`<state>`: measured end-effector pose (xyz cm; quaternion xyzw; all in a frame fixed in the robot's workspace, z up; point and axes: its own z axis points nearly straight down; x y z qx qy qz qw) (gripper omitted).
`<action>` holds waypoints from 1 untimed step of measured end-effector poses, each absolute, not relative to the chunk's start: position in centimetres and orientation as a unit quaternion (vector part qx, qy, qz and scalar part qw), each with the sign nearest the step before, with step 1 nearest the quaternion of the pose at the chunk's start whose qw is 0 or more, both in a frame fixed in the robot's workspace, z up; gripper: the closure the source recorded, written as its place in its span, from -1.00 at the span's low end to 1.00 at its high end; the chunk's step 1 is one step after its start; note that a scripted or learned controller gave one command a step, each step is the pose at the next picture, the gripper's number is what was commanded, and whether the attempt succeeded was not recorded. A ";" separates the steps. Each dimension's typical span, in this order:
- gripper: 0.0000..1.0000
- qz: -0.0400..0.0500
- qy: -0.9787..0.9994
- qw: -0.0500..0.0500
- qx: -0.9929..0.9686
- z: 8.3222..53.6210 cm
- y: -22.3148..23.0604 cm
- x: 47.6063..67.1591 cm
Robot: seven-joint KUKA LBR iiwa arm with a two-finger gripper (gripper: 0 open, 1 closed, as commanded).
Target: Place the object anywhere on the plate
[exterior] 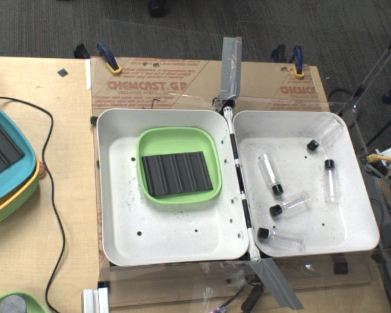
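- Five clear vials with black caps lie loose in the right bin (352, 230), none of them on the plate.
- One vial (268, 169) lies near the bin's middle, cap toward the camera; a second vial (293, 205) lies just beside it at a slant, with its cap toward the divide between the bins.
- A third vial (283, 241) rests against the near wall with its cap at the left end.
- A fourth vial (329, 181) lies lengthwise toward the right side, cap at the far end; a fifth vial (318, 139) sits up in the far right corner, partly lost against the white wall.
- The green plate (179, 136) sits in the left bin (117, 233), toward its far half, well apart from every vial.
- A dark ribbed mat (176, 173) lies flat on the plate and covers most of its floor.
- Whether the claw is released or clenched cannot be told.
- The two bins touch along a central seam and rest on a printed cardboard sheet (156, 80), held at the far edge by two blue clamps (108, 57).
- A grey strip of tape (231, 67) stands at the far end of the seam.
- On the wooden bench to the left, a black cable (52, 194) curves past a stack of teal and yellow bowls (10, 175).
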<state>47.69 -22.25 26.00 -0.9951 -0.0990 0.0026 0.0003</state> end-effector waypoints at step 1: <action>-1.00 0.003 -0.102 0.001 -0.995 23.5 -19.8 47.7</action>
